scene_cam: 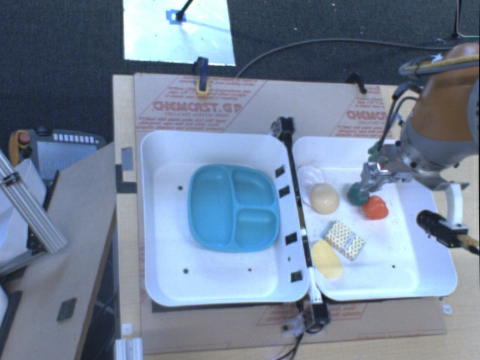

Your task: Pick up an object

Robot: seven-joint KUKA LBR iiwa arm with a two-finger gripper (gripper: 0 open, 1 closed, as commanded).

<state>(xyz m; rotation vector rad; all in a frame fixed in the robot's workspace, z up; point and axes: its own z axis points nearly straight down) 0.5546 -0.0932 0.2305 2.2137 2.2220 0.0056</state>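
The right bin (420, 265) holds several small objects. A dark green ball (355, 196) lies beside a red-orange piece (376, 208). Left of them sits a beige egg shape (325, 199). Nearer the front are a yellow-and-white patterned block (345, 239) and a yellow lump (327, 259). My gripper (371, 180) hangs low over the bin, its metal tip right above and touching or nearly touching the green ball. The arm's orange band (442, 107) rises behind it at the right.
The left bin (161, 201) carries a blue divided plate (232, 207). A black clamp strip (292, 201) runs along the ridge between the bins. A pale translucent item (309, 175) lies at the right bin's back left. A black fitting (439, 227) juts over the right rim.
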